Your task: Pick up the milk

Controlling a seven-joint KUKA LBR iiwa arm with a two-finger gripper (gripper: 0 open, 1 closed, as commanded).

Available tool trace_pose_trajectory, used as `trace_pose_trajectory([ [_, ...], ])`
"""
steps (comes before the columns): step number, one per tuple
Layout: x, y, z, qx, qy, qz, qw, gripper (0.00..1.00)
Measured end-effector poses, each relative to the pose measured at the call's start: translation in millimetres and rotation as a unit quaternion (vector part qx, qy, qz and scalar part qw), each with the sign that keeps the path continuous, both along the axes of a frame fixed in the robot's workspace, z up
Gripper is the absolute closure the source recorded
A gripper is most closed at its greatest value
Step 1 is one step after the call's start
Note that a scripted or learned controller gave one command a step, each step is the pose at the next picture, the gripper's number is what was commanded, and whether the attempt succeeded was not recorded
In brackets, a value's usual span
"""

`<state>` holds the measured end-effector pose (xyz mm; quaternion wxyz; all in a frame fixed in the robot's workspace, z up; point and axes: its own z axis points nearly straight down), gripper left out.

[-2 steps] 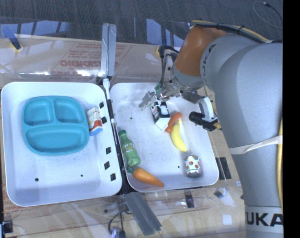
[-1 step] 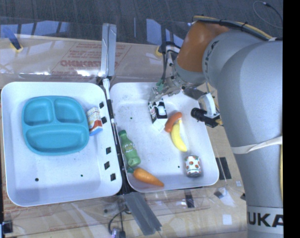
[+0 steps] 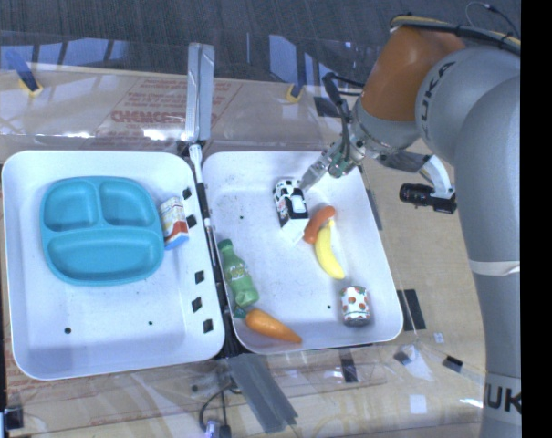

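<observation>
The milk (image 3: pixel 290 201) is a small carton with black and white cow patches, lying in the upper middle of the right bin (image 3: pixel 257 176). My gripper (image 3: pixel 312 177) reaches down from the orange-banded wrist at the upper right. Its tip is right at the carton's upper right corner. I cannot tell whether it touches the carton. The carton rests on the bin floor.
Just below the milk lie an orange carrot (image 3: pixel 317 224) and a banana (image 3: pixel 329 255), with a small can (image 3: pixel 354 305) further down. A green bottle (image 3: pixel 239 275) and another carrot (image 3: pixel 272 326) lie at the bin's lower left. The left bin holds a blue divided plate (image 3: pixel 100 228) and a small tin (image 3: pixel 173 222).
</observation>
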<state>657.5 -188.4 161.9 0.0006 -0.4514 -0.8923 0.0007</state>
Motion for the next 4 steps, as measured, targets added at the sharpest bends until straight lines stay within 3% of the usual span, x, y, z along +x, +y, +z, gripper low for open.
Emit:
trace_pose_trajectory([
  [1, 0, 0, 0, 0.0, 0.0, 0.0, 1.0, 0.0],
  [2, -1, 37, -51, -0.0028, -0.01, -0.016, 0.9998, 0.0],
  [3, 3, 36, -39, -0.005, -0.014, -0.014, 0.9998, 1.0],
  [4, 2, 36, -40, -0.005, -0.014, -0.014, 0.9998, 0.0],
])
